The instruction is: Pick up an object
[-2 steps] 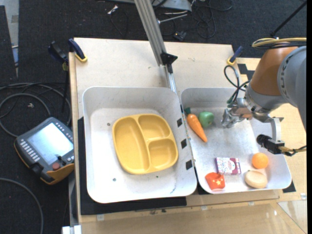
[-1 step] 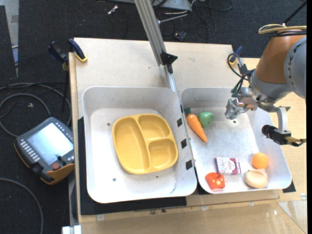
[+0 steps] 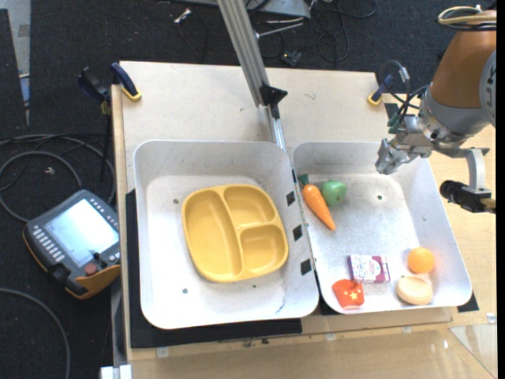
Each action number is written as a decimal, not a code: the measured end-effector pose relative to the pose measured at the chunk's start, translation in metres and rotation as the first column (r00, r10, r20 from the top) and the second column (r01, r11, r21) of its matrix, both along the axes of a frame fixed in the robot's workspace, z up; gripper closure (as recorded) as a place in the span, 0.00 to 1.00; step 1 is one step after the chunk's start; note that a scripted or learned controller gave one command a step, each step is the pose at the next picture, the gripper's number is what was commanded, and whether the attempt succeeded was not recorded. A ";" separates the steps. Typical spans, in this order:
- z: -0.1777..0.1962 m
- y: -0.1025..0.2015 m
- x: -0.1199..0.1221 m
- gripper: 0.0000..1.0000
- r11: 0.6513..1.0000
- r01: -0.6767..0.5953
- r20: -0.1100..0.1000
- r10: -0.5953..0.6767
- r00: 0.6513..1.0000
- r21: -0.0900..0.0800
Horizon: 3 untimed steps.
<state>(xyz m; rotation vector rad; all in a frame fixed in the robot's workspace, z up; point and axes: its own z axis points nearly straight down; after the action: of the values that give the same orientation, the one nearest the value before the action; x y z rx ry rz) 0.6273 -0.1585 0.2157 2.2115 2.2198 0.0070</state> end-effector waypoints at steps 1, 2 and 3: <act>0.023 0.000 0.001 1.00 1.000 0.001 -0.004 -0.001 1.000 0.001; 0.014 0.058 0.001 1.00 1.000 -0.004 -0.010 0.004 1.000 0.005; 0.023 0.106 -0.004 1.00 1.000 -0.003 -0.010 0.004 1.000 0.004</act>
<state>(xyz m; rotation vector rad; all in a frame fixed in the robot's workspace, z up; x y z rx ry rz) 0.6234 -0.0525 0.2390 2.2145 2.2306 0.0012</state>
